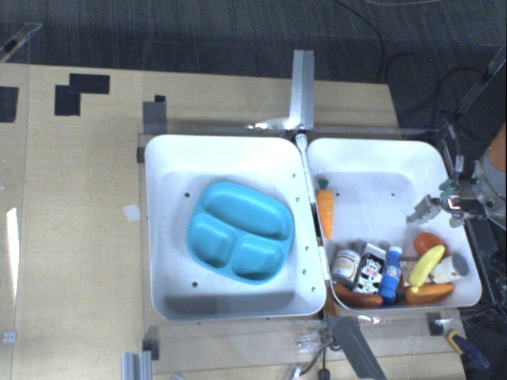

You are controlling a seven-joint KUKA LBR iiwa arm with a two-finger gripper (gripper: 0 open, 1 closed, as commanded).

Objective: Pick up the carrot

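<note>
We see the carrot lying against the right bin's left wall, its long axis running near to far, green top at the far end. The gripper hangs at that bin's right edge, well apart; we cannot tell its jaw state. Cans, a banana and other toys crowd the near end. The left bin holds a blue divided tray.

Orange carrot with green top lies lengthwise against the right bin's left wall
</note>
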